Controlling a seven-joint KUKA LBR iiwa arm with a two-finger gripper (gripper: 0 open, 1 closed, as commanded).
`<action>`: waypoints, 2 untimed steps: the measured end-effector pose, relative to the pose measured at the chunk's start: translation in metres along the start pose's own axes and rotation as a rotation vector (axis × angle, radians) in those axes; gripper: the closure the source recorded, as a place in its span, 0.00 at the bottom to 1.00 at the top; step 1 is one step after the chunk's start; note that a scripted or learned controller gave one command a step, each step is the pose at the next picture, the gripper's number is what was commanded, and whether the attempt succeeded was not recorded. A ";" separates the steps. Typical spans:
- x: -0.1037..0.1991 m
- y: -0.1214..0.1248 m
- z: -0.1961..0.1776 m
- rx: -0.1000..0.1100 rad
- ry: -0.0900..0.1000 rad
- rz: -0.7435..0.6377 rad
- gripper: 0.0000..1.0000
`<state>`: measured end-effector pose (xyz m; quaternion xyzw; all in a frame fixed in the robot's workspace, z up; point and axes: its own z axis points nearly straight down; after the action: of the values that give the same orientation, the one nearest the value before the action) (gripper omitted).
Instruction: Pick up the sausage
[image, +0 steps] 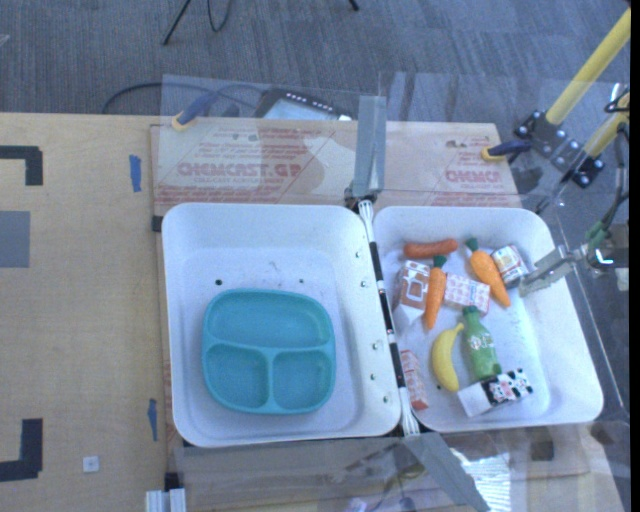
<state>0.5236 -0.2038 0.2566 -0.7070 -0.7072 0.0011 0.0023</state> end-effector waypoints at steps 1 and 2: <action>0.117 0.050 0.058 0.000 0.000 -0.216 0.00; 0.108 0.077 0.152 -0.002 -0.001 -0.225 0.00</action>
<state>0.5999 -0.0953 0.1044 -0.6230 -0.7822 0.0005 0.0013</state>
